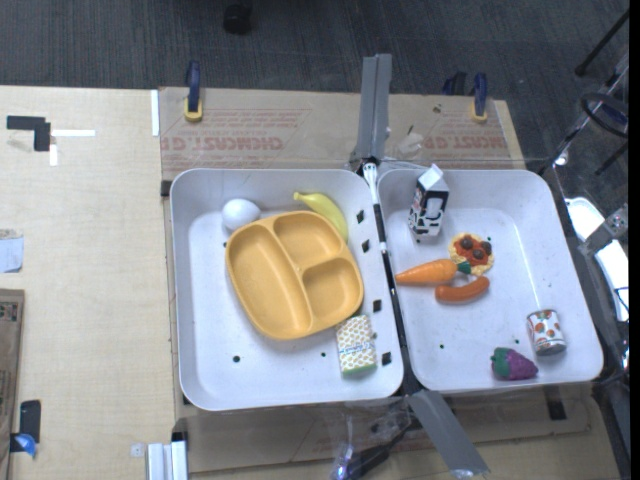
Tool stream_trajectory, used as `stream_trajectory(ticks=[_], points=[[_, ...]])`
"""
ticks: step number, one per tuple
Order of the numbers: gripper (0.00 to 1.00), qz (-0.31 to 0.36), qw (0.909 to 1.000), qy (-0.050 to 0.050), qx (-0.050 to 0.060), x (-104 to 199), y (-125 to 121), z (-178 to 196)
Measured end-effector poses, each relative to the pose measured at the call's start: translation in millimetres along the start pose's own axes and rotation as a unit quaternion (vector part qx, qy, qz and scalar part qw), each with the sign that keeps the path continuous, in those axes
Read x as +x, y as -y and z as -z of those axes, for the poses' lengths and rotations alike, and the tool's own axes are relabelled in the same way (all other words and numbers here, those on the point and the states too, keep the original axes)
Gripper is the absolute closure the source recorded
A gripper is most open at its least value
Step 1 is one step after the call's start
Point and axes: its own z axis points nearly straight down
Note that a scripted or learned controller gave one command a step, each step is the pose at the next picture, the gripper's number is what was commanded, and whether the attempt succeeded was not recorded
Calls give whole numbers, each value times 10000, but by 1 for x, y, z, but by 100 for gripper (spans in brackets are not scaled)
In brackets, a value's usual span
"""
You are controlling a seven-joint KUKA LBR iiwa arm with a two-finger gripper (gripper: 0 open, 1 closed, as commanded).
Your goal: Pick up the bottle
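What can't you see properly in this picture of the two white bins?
- Banana: in the camera view, its lower side is hidden behind the yellow plate.
- Print on the small can and on the snack bag: too small to read.
- Which thing is the bottle: the cow-patterned carton may be meant, but it cannot be told.
- Gear at the right edge: cut off and blurred.
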Motion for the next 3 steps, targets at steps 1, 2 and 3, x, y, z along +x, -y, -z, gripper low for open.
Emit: stream_trajectory(ticks=[1, 2, 3], points=[[100, -116, 9999, -11, -1, 39, -22, 56], [100, -732, 9973, -11, 6, 13, -15, 67], [100, -667, 9978, -10, 0, 68, -40, 90]])
